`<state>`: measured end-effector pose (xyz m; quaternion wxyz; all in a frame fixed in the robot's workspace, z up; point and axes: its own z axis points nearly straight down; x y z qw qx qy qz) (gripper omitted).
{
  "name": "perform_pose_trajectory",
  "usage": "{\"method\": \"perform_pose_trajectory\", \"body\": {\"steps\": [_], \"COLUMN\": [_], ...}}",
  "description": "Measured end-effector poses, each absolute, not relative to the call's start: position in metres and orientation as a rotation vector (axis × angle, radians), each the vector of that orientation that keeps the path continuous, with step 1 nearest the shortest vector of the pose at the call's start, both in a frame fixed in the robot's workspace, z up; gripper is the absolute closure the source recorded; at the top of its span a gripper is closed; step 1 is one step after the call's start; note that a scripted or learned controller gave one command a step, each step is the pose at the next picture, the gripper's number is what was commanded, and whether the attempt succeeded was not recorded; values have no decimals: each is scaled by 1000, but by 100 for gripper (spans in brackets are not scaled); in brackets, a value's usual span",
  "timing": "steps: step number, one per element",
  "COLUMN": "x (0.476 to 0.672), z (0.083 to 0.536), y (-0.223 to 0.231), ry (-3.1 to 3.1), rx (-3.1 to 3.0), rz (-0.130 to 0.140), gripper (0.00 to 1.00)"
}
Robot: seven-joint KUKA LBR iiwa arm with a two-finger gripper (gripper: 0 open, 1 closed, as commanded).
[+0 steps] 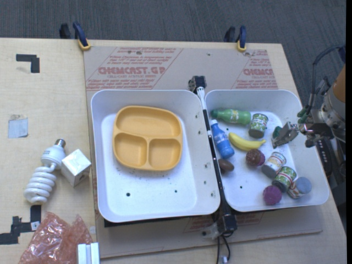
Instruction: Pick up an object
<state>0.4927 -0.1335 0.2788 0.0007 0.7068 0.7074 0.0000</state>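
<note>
The right bin [291, 100] holds a scatter of small things: a green bottle [232, 115] along the top, a can [258, 125] beside it, a blue bottle [222, 140] by the divider, a banana [246, 142] in the middle, a dark fruit [254, 158], a brown piece [225, 165], two more cans [273, 163] [285, 177] and a purple ball [271, 194] lower down. The gripper [284, 135] hangs over the bin's right part, just right of the banana; whether it is open cannot be told, and nothing shows in its grasp. The left bin [104, 191] carries a yellow tray [147, 137]. Left of the bins lie a bulb [44, 173] and a white cube [76, 166].
</note>
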Motion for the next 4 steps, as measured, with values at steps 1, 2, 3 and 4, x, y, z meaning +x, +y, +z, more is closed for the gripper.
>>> {"method": "perform_pose_trajectory", "body": {"steps": [1, 2, 3, 4], "x": [479, 478, 492, 478], "z": [166, 92, 182, 140], "y": [-142, -130, -148, -190], "ry": [2220, 2220, 2219, 2219], "rx": [2223, 2223, 2220, 2223], "rz": [0, 2, 2, 0], "gripper": [0, 0, 0, 0]}}
